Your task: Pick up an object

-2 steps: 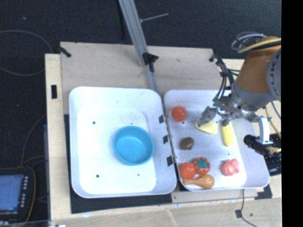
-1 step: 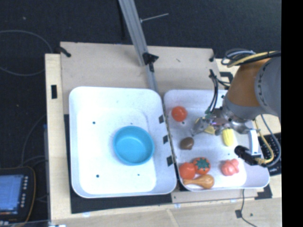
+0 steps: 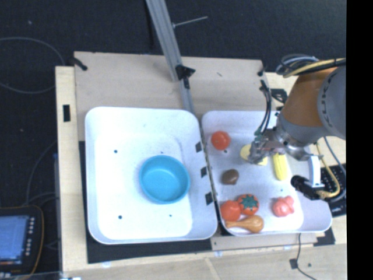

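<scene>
Yellow item [image 3: 249, 152] beneath my hand [image 3: 260, 152], right bin [image 3: 315, 217]; grip state: cannot tell. Orange ball [image 3: 220, 140] at nine o'clock.

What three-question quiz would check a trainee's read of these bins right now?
1. True or false: the blue bowl lies in the right bin.
2. Which item lies nearest the gripper? A) brown ball B) pink toy C) yellow piece
3. Fill in: the arm reaches over the ___ bin.

Key: 1 false, it lies in the left bin; 2 C; 3 right.
</scene>
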Motion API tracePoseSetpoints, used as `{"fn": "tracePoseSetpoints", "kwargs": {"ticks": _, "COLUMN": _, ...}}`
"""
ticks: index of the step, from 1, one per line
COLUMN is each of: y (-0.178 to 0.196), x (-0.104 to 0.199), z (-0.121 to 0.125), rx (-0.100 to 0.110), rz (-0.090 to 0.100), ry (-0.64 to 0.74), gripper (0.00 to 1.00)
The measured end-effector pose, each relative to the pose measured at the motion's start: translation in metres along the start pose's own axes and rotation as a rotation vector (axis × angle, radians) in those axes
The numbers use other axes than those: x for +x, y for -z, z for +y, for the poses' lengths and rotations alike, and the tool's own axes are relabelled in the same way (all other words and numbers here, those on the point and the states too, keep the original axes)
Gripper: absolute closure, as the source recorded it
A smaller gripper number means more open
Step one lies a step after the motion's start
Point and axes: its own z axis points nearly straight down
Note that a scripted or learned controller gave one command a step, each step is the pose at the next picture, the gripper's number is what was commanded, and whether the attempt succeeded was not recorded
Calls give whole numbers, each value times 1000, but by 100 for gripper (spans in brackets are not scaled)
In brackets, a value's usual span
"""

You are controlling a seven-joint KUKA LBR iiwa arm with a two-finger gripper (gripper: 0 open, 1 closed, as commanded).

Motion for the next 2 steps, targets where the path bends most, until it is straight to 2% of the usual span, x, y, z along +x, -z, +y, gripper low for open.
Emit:
{"fn": "tracePoseSetpoints", "kwargs": {"ticks": 1, "y": 67, "x": -5, "z": 1, "rx": -4, "rz": 0, "ry": 2, "gripper": 100}}
{"fn": "tracePoseSetpoints", "kwargs": {"ticks": 2, "y": 113, "x": -4, "z": -2, "rx": -2, "rz": 0, "ry": 11, "gripper": 100}}
